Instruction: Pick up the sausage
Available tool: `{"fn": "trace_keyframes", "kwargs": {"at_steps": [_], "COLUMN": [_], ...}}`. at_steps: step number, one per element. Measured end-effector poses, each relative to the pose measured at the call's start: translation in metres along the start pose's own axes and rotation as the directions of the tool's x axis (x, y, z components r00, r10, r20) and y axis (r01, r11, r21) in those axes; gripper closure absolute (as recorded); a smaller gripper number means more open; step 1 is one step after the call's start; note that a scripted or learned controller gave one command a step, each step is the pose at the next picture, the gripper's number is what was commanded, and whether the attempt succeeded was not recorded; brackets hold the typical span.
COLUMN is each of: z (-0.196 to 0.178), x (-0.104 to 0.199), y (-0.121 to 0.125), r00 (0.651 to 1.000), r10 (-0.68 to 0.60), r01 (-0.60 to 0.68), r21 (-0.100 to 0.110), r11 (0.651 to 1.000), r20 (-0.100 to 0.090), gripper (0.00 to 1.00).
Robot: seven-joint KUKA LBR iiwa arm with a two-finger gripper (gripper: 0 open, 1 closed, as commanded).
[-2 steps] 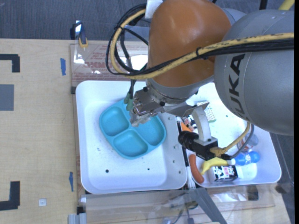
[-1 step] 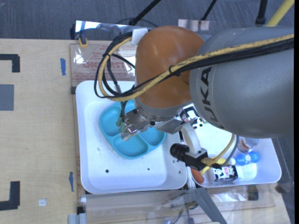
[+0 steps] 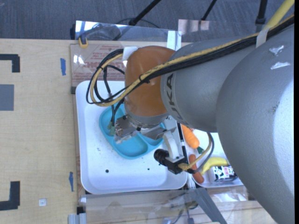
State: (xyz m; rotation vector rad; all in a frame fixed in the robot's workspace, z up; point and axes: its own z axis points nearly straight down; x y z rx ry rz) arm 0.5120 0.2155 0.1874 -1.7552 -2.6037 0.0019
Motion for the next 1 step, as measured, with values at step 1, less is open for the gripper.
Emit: {"fn": "trace_keyframes", "kwargs": {"at_steps": [1], "z": [-0.0101], "x": [-0.0005], "y": [0.001], "r00": [1.0], "r10": [0.003], "r01": [-0.003], "r21": [-0.002], "r11": [1.0], "r20": [0.0], "gripper": [1.0]}}
